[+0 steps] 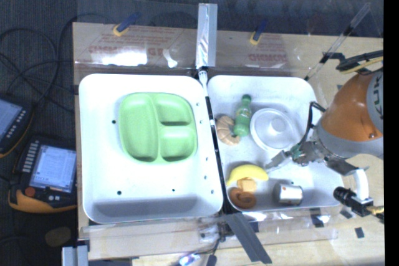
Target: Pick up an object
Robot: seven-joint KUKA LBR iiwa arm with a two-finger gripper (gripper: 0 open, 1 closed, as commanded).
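Over the right bin, the arm reaches in from the right, its orange band above the wrist, and the gripper hangs low just below the white bowl. Whether it is spread or pressed together cannot be told from this slant, and nothing is seen pinched in it.

Several things lie in that right bin. A green bottle lies just left of the bowl, its long axis running nearly up and down the view, cap end pointing to the far edge. A tan pastry touches the bottle's lower left side. Nearer the front edge, a yellow banana curves across, its long axis running left to right, with a brown round thing just below it. A small metal can lies on its side beside that, its long axis left to right.

The left bin holds a green divided tray, lying flat near its middle.
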